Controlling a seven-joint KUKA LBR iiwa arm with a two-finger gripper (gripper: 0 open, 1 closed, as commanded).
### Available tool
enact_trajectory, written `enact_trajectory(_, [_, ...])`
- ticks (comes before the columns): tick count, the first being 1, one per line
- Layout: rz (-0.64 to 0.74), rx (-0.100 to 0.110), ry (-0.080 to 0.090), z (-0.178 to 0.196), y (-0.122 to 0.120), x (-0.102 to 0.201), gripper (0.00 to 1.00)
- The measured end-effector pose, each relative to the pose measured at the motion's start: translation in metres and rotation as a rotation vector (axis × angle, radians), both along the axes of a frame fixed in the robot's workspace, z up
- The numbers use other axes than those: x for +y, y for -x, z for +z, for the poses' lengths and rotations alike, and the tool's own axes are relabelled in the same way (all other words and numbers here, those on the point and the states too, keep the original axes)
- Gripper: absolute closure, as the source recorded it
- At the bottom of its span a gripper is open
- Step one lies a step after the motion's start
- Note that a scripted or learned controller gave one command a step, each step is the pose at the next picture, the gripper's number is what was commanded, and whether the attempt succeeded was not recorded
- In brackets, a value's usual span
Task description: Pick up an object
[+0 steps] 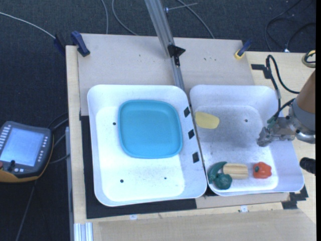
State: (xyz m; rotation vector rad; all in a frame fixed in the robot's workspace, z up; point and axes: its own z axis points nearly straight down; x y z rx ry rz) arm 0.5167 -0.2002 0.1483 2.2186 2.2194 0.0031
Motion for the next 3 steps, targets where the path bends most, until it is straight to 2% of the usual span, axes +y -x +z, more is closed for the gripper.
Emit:
enact_trajectory(2, [0.0, -0.002, 0.001, 0.106, 0.017, -0.007, 1.0])
enact_trajectory(3, [0.004, 0.004, -0.002, 0.094, 0.006, 0.042, 1.0])
